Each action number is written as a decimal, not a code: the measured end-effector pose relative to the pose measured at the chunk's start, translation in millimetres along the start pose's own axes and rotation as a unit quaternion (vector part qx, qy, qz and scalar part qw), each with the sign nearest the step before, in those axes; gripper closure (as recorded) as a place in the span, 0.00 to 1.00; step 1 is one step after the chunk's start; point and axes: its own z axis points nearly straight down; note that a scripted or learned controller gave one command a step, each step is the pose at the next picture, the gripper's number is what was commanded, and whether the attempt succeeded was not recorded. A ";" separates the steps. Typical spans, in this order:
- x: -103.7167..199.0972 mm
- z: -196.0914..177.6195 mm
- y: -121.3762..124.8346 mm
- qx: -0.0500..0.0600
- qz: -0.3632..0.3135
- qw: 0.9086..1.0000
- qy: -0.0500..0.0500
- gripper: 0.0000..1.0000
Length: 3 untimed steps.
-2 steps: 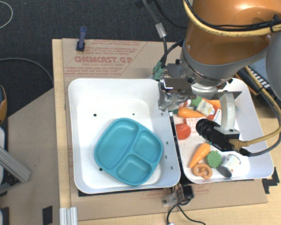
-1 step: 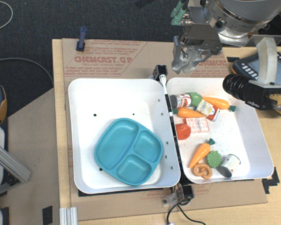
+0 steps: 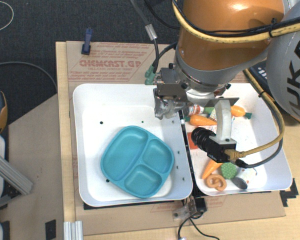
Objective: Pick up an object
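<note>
Pincer [image 3: 166,104] over the bins' divider; I cannot tell its state.
I'd take the near carrot [image 3: 209,168] mid-body: light, stiff, probably slick plastic.

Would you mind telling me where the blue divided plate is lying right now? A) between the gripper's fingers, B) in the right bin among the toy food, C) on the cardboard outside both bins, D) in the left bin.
D: the blue divided plate lies flat on the floor of the left bin, while the carrots and other small items sit in the right bin.
</note>
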 end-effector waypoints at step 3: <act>57.7 75.0 79.4 -0.004 0.002 1.000 0.000 1.00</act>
